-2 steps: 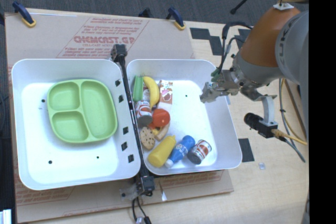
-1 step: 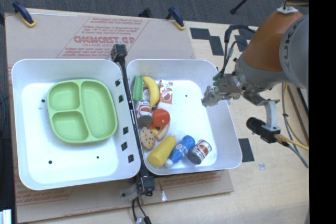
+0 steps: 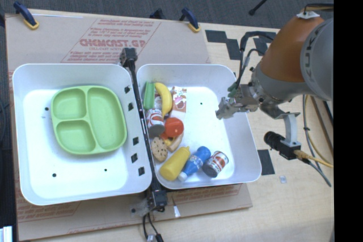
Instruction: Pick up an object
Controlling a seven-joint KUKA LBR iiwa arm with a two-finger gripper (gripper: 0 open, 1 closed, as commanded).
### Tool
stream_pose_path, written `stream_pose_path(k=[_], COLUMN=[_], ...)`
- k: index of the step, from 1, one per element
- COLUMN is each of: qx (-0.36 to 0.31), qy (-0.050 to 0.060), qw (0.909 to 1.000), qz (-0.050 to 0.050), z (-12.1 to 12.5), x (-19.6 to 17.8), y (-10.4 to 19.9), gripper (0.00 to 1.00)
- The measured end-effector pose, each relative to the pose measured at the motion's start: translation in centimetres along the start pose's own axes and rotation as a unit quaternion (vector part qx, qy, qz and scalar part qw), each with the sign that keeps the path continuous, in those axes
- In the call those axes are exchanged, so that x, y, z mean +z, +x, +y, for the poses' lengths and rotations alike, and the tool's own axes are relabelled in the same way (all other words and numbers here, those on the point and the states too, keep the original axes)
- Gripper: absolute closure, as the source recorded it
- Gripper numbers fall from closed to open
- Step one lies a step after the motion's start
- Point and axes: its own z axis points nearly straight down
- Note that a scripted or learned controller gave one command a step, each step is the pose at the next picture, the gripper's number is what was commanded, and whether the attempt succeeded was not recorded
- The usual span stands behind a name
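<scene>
My gripper (image 3: 226,110) hangs over the right side of the right bin (image 3: 241,139), well apart from the toys, with nothing visible between its tips. The toys are piled along that bin's left and front: a banana (image 3: 165,98), a green vegetable (image 3: 148,94), a red tomato (image 3: 174,127), a cookie (image 3: 159,149), a yellow bottle (image 3: 174,162), a blue bottle (image 3: 196,160) and a small can (image 3: 216,163). A printed card (image 3: 180,98) lies beside the banana.
The left bin (image 3: 34,173) holds a green divided plate (image 3: 89,119). A black clip rail (image 3: 136,116) runs between the two bins. A cardboard sheet (image 3: 108,37) lies behind them. Bare white floor spreads under the gripper.
</scene>
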Motion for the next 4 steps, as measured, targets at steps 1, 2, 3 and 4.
stream_pose_path(k=[1, 2, 3, 4], qx=[-0.001, -0.001, -0.001, -0.002], qy=[-0.001, 0.000, -0.002, 0.000], qw=[1.0000, 1.0000, 1.0000, 1.0000], qz=[0.000, 0.000, 0.000, 0.000], z=[5.2, 3.7, 3.9, 3.8], x=[1.1, 2.3, 0.2, 2.5], y=[-1.1, -2.0, 0.0, 0.9], gripper=[1.00, 1.00, 1.00, 1.00])
